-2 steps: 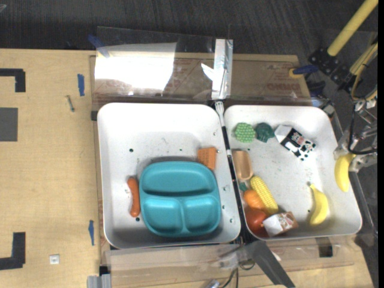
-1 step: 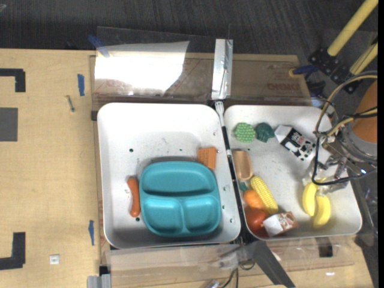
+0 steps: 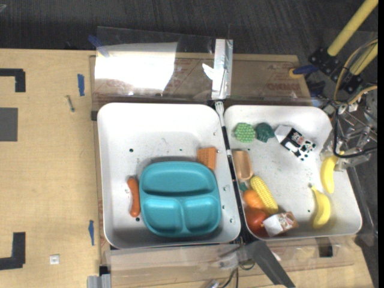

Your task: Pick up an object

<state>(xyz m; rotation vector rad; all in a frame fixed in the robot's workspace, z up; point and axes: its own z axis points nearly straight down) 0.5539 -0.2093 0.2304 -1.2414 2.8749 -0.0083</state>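
evidently nothing is lifted yet: the yellow plastic banana (image 3: 321, 207) lies by the right white bin's (image 3: 282, 114) right edge, yellow plastic corn cob (image 3: 264, 194) near its left edge. picking remains.

My desk (image 3: 42, 161) is a tan board surface with black corner marks at its 9 o'clock edge and short blue tape strips (image 3: 80, 84) near the bins. Two shallow white bins sit directly on it, touching side by side: the left bin (image 3: 114, 125) toward centre, the right bin (image 3: 318, 122) at 3 o'clock. A clear plastic sheet (image 3: 150, 71) lies at 12 o'clock.
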